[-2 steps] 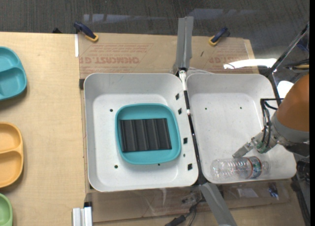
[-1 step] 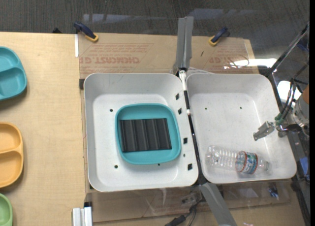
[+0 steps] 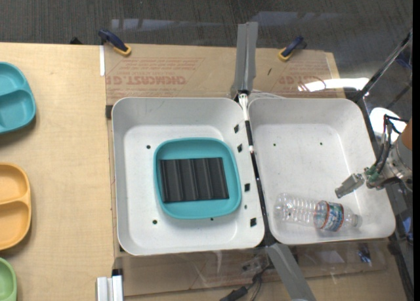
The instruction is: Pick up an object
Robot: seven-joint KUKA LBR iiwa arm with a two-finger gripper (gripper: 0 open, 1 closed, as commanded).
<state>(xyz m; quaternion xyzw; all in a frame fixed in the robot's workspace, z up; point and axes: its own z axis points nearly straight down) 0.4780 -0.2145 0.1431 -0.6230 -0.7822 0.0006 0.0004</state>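
Fingers [image 3: 348, 187] on the two-finger gripper [image 3: 342, 190] read in the camera view as one narrow grey wedge with no gap visible, so they look pressed together and pinch nothing. The gripper hangs at the right side of the right-hand shallow white bin [image 3: 308, 126], its tip pointing down and left. It is close above the clear plastic water bottle with a blue label [image 3: 315, 213] but apart from it.

That bottle lies on its side along the bin's front wall, and it is the one loose object within easy reach. The left-hand white bin [image 3: 131, 162] holds a teal plastic tray with a dark ribbed insert [image 3: 195, 178], well apart from the arm.

The risks, as I judge them:
- A descent with the tips closed would only push or roll the round bottle.
- Thin, slick plastic may crumple or squirt out sideways.
- The nearby front wall leaves little room for one finger behind the bottle.
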